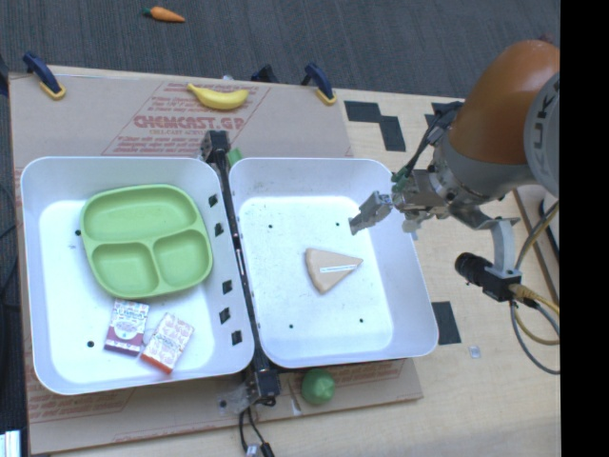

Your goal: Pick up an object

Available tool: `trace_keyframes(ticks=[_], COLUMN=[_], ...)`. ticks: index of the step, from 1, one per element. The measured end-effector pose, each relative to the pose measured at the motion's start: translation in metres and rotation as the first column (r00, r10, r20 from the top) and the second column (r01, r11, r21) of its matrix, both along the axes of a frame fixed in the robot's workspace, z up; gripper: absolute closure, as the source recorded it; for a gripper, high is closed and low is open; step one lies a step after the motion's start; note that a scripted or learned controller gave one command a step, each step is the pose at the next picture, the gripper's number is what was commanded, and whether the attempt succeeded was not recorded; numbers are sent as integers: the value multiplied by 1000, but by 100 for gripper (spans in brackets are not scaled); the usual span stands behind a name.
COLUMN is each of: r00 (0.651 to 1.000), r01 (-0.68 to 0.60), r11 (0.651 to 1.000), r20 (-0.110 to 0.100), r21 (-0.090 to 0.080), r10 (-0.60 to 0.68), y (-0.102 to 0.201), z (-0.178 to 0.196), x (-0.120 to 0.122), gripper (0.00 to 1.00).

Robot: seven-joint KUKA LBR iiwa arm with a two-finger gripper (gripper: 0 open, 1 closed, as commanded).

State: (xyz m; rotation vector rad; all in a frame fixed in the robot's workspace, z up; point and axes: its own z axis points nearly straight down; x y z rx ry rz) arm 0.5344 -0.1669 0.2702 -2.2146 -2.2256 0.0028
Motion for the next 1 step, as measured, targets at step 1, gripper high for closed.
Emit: trace_keyframes(ticks=[1], r00=[1000], r01=[-1], r11=[1000], r20=[-3], r21=[0], r10=[1], y=[-42], z=[-129], x=[1], gripper=[0])
